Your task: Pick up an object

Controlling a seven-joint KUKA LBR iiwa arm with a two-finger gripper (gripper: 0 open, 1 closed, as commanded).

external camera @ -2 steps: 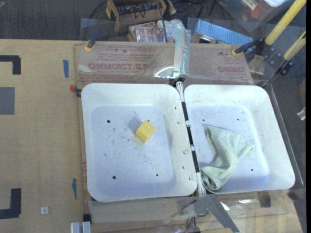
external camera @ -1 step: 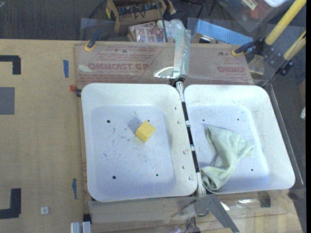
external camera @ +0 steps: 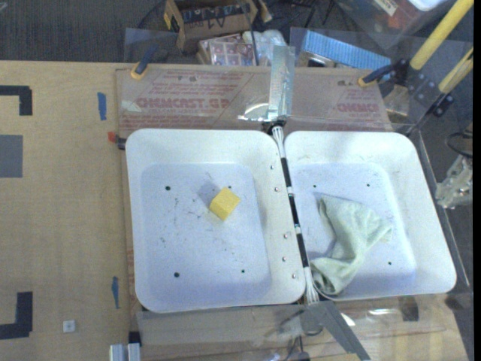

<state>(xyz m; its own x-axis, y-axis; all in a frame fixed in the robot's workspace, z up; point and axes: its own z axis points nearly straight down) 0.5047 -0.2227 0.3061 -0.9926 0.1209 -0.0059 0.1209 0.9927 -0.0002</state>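
The pale green cloth (external camera: pixel 347 241) hides part of the right bin (external camera: pixel 428 201) floor beneath its folds. Clutter (external camera: pixel 225 21) beyond the worktop (external camera: pixel 60 201) is cut by the top edge, too blurred to identify.

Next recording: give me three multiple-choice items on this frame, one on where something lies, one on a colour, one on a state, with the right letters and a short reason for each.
1. Where does the small block lie?
A. In the left bin
B. In the right bin
C. On the bench outside both bins

2. What colour is that block?
A. Red
B. Yellow
C. Blue

3. How does the cloth in the right bin lie?
A. Folded into a neat square
B. Spread flat across the whole bin
C. Crumpled in a loose heap

Answers:
1. A: the block sits near the middle of the left bin.
2. B: its faces are plainly yellow against the white floor.
3. C: the cloth is bunched and twisted, running from mid-floor of the right bin towards its near-left corner.
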